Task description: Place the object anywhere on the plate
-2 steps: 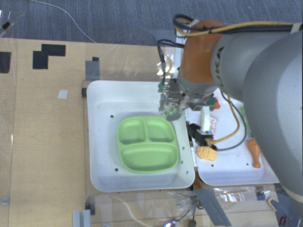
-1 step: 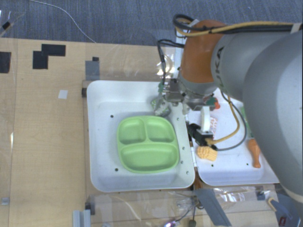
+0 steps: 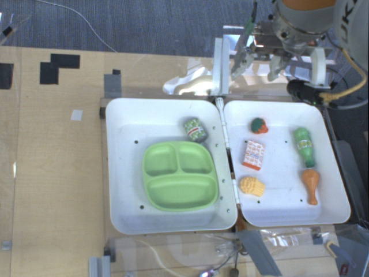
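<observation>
The green plate (image 3: 180, 175) sits low in the left bin (image 3: 124, 154), a small can (image 3: 195, 129) just beside its far rim looks light, stiff and slippery, best pinched across its sides, while the tool (image 3: 260, 62) hangs spread and empty beyond the tabletop's far edge

A grey robot arm (image 3: 323, 7) with an orange band enters at the upper right of the frame. Its two-finger gripper (image 3: 258, 63) hangs downward near the top edge, fingers spread apart with nothing between them.
</observation>
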### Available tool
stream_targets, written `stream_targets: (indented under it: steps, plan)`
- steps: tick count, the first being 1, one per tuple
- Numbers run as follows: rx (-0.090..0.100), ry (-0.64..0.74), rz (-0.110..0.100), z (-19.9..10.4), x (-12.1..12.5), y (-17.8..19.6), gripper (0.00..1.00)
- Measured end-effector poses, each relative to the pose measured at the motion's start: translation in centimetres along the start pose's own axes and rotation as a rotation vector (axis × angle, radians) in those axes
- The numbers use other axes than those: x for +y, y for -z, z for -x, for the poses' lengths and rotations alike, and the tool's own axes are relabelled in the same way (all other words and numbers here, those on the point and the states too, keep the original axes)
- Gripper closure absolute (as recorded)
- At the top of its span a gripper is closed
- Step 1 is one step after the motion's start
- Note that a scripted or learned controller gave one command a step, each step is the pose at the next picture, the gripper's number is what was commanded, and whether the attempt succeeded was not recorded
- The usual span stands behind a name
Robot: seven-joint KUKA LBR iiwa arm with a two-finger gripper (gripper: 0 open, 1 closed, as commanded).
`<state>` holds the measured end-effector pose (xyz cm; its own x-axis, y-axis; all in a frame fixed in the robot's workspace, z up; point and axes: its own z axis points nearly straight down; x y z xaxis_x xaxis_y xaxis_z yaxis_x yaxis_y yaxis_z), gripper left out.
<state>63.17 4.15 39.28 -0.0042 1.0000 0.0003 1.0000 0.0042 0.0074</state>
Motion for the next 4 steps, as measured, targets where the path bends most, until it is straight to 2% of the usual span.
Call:
stream_targets:
  steps: [1, 2, 3, 4]
  plan:
    - [-0.002, 0.001, 0.0, 9.7, 3.7, 4.4, 0.0]
    - [-0.003, 0.013, 0.005, 9.3, 3.9, 5.6, 1.0]
    - [-0.002, 0.001, -0.002, 16.2, 1.0, 4.4, 1.0]
    - [-0.004, 0.008, 0.004, 16.0, 1.1, 5.6, 1.0]
